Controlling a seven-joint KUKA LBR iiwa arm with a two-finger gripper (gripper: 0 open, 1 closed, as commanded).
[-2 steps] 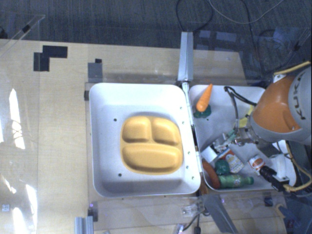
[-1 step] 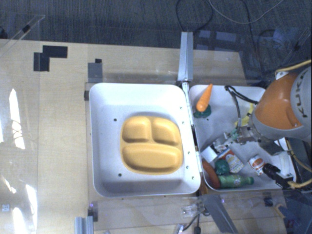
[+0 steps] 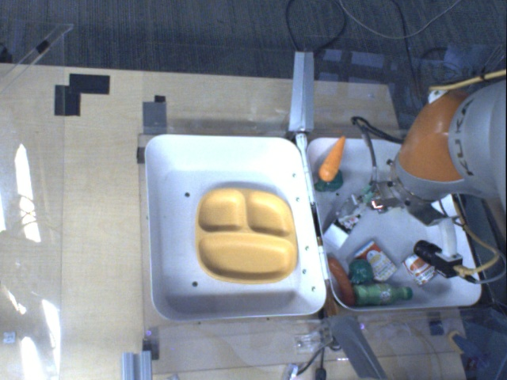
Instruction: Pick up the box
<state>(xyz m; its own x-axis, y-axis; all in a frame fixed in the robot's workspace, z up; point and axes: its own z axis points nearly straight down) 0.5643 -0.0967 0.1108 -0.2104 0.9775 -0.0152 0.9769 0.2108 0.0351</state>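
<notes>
Arm: my grey arm (image 3: 475, 141), orange band above the wrist, reached in from the right over the right bin (image 3: 467, 295).
Gripper: my gripper (image 3: 360, 204) hung low over that bin's left half; whether it was spread or closed, I could not tell.
Box: a small red-and-white box (image 3: 375, 261) lay flat near the bin's front, just beside a green bottle (image 3: 382, 294), apart from my gripper.
Neighbours: a carrot (image 3: 333, 159) pointed toward the back corner; a small can (image 3: 420, 269) sat to the right.
Left bin: a yellow divided tray (image 3: 245, 234) rested at the centre of the left bin (image 3: 166, 212).
</notes>
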